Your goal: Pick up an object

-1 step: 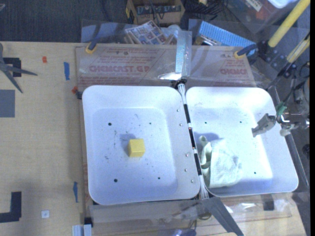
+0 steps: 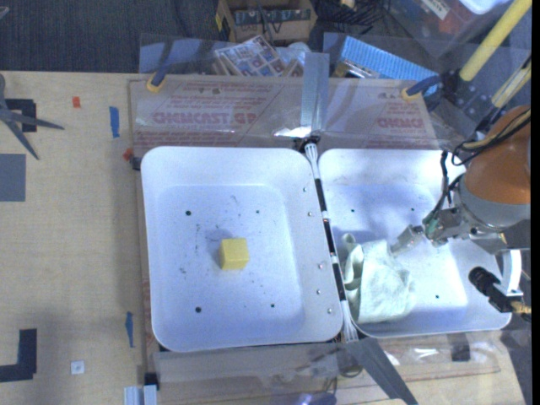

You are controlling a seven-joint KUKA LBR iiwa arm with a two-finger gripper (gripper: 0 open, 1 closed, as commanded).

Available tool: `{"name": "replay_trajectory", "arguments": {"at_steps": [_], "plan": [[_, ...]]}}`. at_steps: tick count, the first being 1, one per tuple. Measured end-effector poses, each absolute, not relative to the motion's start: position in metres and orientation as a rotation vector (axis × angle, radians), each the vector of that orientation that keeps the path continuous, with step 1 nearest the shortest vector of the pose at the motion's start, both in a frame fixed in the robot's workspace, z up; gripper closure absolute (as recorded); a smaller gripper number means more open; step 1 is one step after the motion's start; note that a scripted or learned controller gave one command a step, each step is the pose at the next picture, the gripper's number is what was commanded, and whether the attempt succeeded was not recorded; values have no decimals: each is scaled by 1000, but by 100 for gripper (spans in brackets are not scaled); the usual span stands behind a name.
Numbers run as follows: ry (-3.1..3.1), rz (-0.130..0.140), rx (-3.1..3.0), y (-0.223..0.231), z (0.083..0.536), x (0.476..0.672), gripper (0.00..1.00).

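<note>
**Arm low over the right bin, beside a crumpled cloth**

We see two shallow white bins side by side on a wooden worktop [image 2: 76, 226]. In the left bin [image 2: 169, 184] a small yellow cube [image 2: 234, 254] sits alone near the middle of the floor, resting flat, well apart from every wall.

In the right bin [image 2: 380, 175] a crumpled white cloth [image 2: 378, 283] lies against the near-left corner, its pale green edge folded up along the divider between the bins. The arm reaches in from the right, its orange band [image 2: 502, 171] above the wrist at the bin's right edge. The gripper [image 2: 412, 236] points leftward and sits just above the upper right edge of the cloth, close to it; we cannot tell whether they touch. We also cannot tell whether the gripper is spread or closed, since the view is too blurred there, and nothing is visibly caught in it.

Behind the bins, clear plastic sheeting [image 2: 278, 112] with red lettering stands upright.
</note>
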State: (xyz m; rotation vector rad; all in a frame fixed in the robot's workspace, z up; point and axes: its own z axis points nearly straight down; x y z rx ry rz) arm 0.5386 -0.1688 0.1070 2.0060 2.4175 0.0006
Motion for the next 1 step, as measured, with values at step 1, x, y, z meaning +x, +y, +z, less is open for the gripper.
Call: {"name": "replay_trajectory", "arguments": {"at_steps": [1], "plan": [[2140, 11, 2291, -101, 89, 537, 0]]}}
